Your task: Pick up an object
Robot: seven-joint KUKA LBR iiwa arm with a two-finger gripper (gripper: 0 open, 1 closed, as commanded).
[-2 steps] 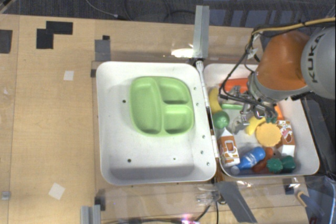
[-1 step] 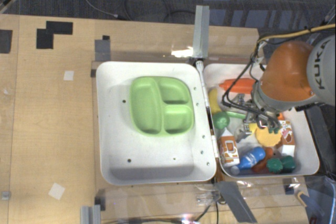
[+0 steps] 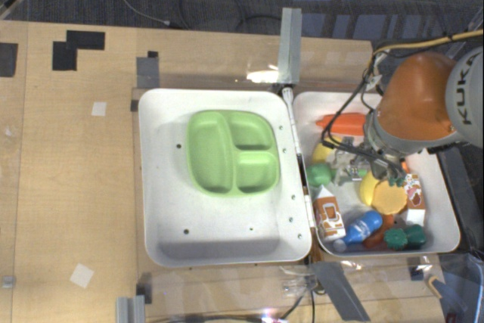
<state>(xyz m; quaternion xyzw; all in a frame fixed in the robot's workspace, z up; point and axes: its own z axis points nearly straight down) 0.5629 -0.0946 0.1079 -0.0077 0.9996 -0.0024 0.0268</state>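
Two shallow white bins sit side by side on my counter [image 3: 76, 163] in the camera view. The left bin [image 3: 162, 163] carries a green divided tray [image 3: 231, 153] with three compartments, lying a little toward the far side of the bin.

The right bin [image 3: 446, 227] is crowded with small things. Along its far part I see an orange carrot-like piece [image 3: 344, 122]. Near the bin's left wall there is a yellow piece [image 3: 323, 153] with a green piece [image 3: 318, 175] just beside it, and nearer to me a small brown and white carton [image 3: 330, 214]. A blue bottle [image 3: 363, 227] lies tilted next to the carton, touching a red piece under it. Two dark green round caps [image 3: 404, 237] sit at the near right corner, and a yellow round object [image 3: 386, 195] lies in the middle, beside a small printed box [image 3: 413, 191].

The arm's orange band [image 3: 414, 98] hangs over the right bin, and the pincer [image 3: 370, 166] reaches down among the objects, just above the yellow round one. The wrist hides its tips from me, so I cannot tell how it stands or whether it has hold of anything.
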